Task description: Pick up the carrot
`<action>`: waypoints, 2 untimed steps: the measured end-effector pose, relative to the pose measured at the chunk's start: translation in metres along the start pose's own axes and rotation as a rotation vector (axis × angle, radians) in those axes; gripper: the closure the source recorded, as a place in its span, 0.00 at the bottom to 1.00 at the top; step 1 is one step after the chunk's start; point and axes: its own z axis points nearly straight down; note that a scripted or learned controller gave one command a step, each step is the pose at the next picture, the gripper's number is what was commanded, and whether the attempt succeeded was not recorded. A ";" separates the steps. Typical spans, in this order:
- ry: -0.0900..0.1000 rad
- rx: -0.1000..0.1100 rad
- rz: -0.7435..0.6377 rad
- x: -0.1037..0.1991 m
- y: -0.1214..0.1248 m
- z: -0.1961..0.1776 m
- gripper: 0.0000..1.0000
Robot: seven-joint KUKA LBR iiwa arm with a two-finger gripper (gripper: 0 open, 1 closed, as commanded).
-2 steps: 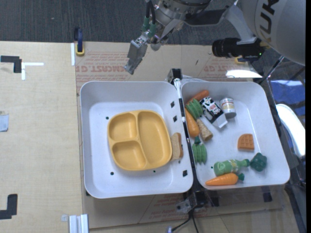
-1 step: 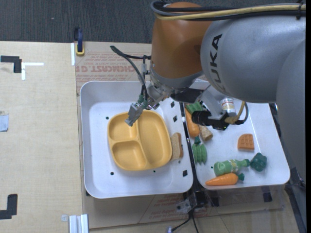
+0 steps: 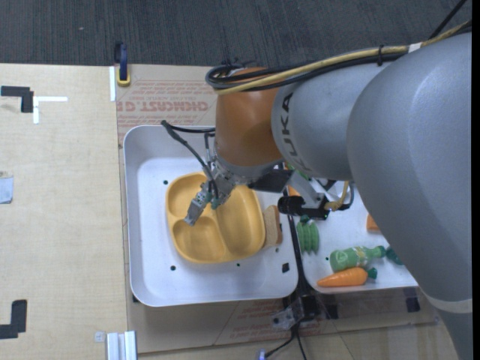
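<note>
Two white bins sit side by side on the bench; the carrot (image 3: 343, 278) lies flat near the front edge of the right bin (image 3: 390, 280), beside a green bottle (image 3: 357, 257), likely dropped there loose so the arm can reach it. It is orange, long and pointy, with a dull green end; the gripper (image 3: 201, 205) hangs over the yellow dish (image 3: 225, 235) in the left bin (image 3: 146, 223), well apart from the carrot, and I cannot tell how it is set.
</note>
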 end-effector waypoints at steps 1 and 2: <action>0.006 0.010 0.128 0.026 -0.034 0.025 0.00; -0.004 0.006 0.139 0.020 -0.034 0.014 1.00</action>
